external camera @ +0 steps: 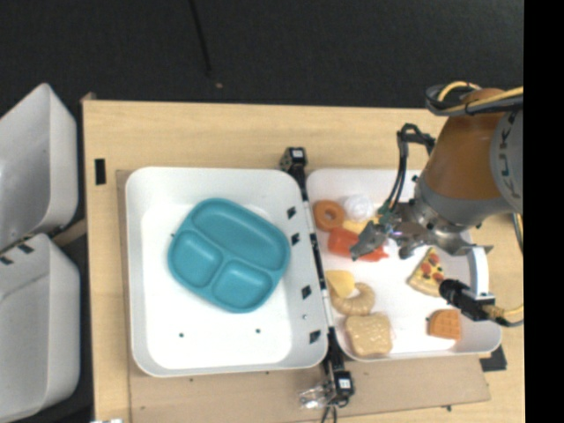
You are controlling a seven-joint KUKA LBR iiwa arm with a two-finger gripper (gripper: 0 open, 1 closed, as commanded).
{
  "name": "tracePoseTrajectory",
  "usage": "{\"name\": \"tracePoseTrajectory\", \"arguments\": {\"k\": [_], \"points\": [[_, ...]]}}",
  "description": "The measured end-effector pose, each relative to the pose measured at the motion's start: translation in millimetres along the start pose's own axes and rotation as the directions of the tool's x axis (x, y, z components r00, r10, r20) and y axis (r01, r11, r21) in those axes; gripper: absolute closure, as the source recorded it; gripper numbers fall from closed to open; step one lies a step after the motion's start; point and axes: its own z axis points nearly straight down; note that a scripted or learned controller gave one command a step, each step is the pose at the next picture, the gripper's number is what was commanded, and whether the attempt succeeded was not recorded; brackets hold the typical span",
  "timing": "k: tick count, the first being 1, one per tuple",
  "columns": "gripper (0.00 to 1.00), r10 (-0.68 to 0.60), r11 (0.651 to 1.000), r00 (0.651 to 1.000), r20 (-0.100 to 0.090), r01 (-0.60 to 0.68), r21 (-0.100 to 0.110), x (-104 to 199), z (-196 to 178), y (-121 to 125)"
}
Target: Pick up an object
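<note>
A wooden bench (220, 130) carries two white bins. The left bin (141, 324) holds a blue divided plate (229, 254). The right bin (401, 346) holds toy foods: an orange doughnut ring (330, 214), a red piece (374, 253) beside a yellow wedge (353, 227), a pale croissant (355, 301), a slice of toast (368, 334), a pizza slice (426, 271) and an orange chunk (445, 324). The gripper (366, 245) sits low over the red piece, touching or just above it; whether it is released or clenched cannot be told.
</note>
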Motion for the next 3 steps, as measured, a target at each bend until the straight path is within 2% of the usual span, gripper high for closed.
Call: {"name": "tracePoseTrajectory", "arguments": {"k": [1, 3], "points": [[0.0, -0.003, 1.0, 1.0, 0.002, 0.003, -0.012, 0.0, -6.0, 2.8], [0.0, 0.002, 1.0, 1.0, 0.003, -0.002, -0.009, -6.3, 89.8, 1.1]]}}
